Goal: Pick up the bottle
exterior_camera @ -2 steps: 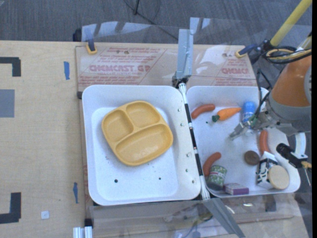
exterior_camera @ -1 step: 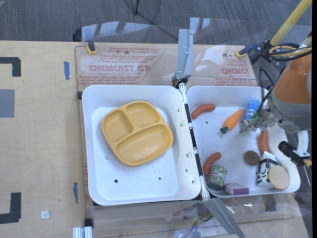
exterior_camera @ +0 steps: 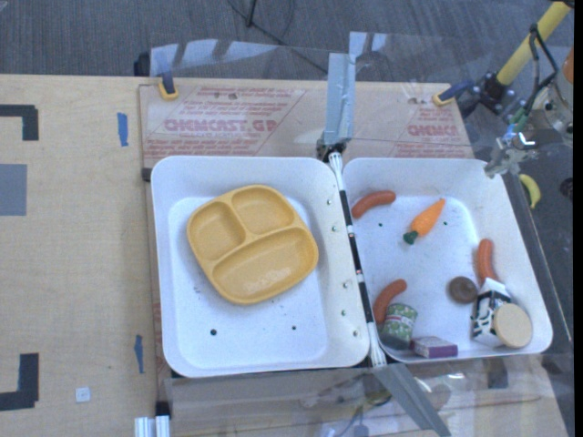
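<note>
The right bin (exterior_camera: pixel 455 182) holds a black-and-white patterned container (exterior_camera: pixel 489 314) lying in its front right corner. A round tan end (exterior_camera: pixel 513 326) faces up on its right side, and this looks like the bottle. A brown disc (exterior_camera: pixel 462 289) lies just to its left and a red sausage (exterior_camera: pixel 484 260) just behind it. Nothing touches the container from above.
Also in the right bin are an orange carrot (exterior_camera: pixel 425 219), two more sausages (exterior_camera: pixel 373 201) (exterior_camera: pixel 389 299), a green can (exterior_camera: pixel 398 321) and a small purple box (exterior_camera: pixel 434 346) along the front wall. The left bin (exterior_camera: pixel 173 335) bears a yellow divided plate (exterior_camera: pixel 252 242). Yellow-and-grey hardware (exterior_camera: pixel 524 53) stands beyond the right bin's far corner.
</note>
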Robot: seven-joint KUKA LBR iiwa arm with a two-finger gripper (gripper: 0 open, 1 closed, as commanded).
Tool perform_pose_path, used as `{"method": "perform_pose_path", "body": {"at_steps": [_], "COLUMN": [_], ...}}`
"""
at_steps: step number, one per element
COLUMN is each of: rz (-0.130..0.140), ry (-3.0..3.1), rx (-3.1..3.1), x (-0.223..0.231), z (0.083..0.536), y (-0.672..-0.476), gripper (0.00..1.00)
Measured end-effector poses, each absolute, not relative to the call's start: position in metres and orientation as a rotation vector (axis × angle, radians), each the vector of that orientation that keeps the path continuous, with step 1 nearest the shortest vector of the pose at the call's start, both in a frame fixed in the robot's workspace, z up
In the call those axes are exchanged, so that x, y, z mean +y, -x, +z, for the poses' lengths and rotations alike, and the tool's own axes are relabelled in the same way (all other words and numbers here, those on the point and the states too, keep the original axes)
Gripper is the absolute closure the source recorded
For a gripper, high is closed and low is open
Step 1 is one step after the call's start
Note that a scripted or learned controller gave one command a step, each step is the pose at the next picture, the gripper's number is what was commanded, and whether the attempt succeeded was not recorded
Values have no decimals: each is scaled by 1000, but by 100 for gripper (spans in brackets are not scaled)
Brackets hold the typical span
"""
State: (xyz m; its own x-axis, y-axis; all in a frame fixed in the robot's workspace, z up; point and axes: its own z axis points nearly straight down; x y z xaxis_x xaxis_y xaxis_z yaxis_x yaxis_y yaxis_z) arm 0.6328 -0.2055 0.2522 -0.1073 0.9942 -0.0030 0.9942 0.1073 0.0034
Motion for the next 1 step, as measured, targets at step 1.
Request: {"method": "perform_pose_path", "body": {"at_steps": [1], "rz": [1], "ry": [-2024], "rx": [2395], "x": [-208], "z": [437], "y": [-655], "gripper": [100]}}
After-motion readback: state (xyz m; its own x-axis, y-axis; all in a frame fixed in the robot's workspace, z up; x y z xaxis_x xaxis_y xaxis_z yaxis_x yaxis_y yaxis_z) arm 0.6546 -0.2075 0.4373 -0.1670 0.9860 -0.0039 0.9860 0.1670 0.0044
